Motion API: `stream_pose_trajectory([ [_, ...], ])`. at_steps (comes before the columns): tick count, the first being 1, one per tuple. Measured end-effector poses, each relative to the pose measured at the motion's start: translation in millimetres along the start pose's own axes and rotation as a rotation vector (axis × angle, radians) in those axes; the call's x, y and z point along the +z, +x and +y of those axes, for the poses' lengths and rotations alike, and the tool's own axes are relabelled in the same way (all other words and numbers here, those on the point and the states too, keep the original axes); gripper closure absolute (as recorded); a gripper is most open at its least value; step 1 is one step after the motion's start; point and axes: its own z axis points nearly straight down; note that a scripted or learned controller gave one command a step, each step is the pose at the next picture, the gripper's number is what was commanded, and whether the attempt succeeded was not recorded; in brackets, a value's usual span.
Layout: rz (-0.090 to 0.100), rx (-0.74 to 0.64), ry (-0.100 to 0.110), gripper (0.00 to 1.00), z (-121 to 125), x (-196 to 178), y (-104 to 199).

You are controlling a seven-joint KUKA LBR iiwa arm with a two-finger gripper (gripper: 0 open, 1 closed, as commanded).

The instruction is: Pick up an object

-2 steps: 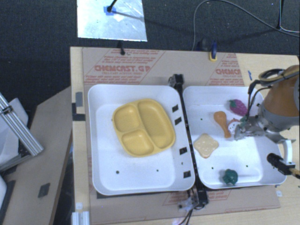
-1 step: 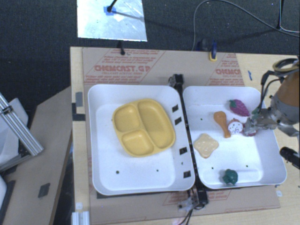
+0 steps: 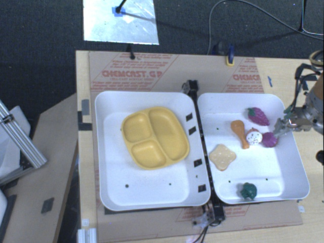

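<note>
The right bin [image 3: 291, 173] holds several toy foods. A purple bunch of grapes [image 3: 258, 116] lies near its far right. An orange drumstick [image 3: 238, 132] sits mid-bin, with a small white and red round piece [image 3: 253, 136] touching its right side. A purple lump [image 3: 269, 139] lies beside that piece. A beige flat cookie shape [image 3: 223, 157] rests toward the bin's left, and a green piece [image 3: 248, 191] sits near the front wall. My gripper [image 3: 280, 127] reaches in over the bin's right wall, just above and right of the purple lump, between it and the grapes.
The left bin [image 3: 114, 186] carries a yellow divided plate [image 3: 154, 136] in its middle. A black hinge strip [image 3: 200, 146] runs between the two bins. A shiny metal sheet [image 3: 120, 14] lies on the floor behind the bench, and cables trail at the back right.
</note>
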Motion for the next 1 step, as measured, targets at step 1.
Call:
stream_pose_trajectory([
  [1, 0.001, -0.001, 0.003, 1.00, 1.2, -13.0, -0.2],
])
